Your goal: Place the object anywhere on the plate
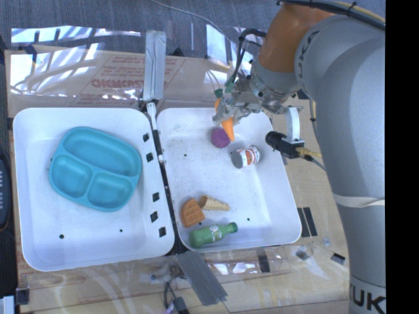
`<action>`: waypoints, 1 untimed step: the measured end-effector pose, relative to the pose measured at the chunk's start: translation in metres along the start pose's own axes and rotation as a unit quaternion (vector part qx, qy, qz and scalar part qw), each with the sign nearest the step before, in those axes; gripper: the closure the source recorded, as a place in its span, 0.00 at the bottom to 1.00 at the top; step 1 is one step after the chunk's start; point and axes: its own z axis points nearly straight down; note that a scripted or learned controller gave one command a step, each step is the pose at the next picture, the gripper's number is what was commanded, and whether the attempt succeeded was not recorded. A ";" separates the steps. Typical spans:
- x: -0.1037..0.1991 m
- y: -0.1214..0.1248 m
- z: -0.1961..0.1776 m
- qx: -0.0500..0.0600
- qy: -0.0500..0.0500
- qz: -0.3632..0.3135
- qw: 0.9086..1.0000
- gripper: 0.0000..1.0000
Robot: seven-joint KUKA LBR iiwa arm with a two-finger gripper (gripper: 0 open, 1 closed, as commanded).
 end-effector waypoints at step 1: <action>0.029 -0.036 0.102 0.004 0.001 0.001 1.000 1.00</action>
